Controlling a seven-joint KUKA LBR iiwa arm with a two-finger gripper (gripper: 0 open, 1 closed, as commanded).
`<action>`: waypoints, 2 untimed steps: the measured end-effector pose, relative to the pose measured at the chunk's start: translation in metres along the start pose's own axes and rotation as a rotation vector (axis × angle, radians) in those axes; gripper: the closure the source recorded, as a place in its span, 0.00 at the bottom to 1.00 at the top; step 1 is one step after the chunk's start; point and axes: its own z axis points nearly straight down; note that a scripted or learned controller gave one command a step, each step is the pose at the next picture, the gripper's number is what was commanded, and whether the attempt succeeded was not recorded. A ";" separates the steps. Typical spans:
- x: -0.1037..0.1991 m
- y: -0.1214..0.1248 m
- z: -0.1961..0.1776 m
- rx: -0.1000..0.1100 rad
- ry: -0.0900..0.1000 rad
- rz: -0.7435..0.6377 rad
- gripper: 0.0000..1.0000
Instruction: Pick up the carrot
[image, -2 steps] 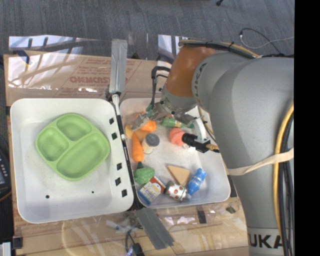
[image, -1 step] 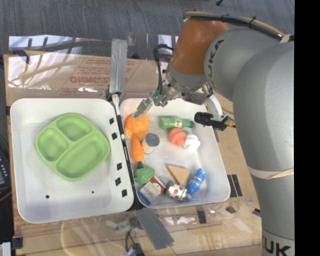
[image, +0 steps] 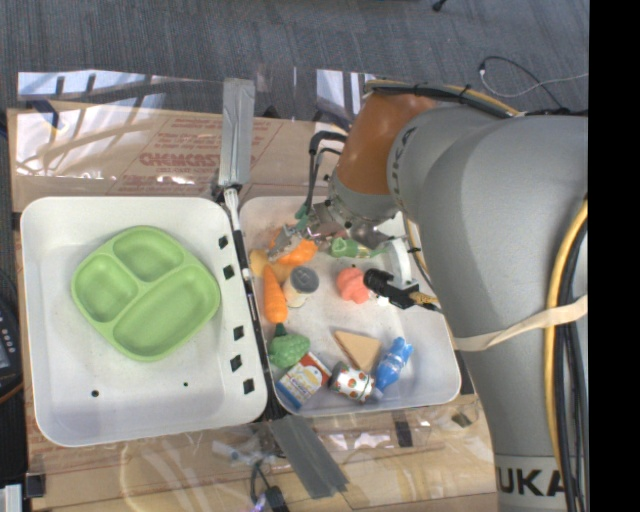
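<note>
The carrot (image: 273, 296) is an orange tapered piece lying lengthwise near the left wall of the right bin (image: 440, 375). My gripper (image: 292, 240) hangs low over the bin's far left part, a little beyond the carrot's upper end. A second orange piece (image: 298, 254) lies right under the gripper. The wrist and the grey arm (image: 470, 190) cover the bin's far right corner.
A green divided plate (image: 145, 290) sits in the left bin (image: 50, 400). Around the carrot lie a grey disc (image: 304, 280), a pink toy (image: 351, 284), a green leafy toy (image: 289, 350), a tan wedge (image: 358, 348), a blue bottle (image: 393, 363), a can (image: 350, 382) and a small carton (image: 303, 380).
</note>
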 end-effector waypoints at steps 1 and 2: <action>0.002 0.001 -0.010 0.001 0.001 -0.006 1.00; 0.023 0.006 -0.122 -0.005 -0.003 -0.133 1.00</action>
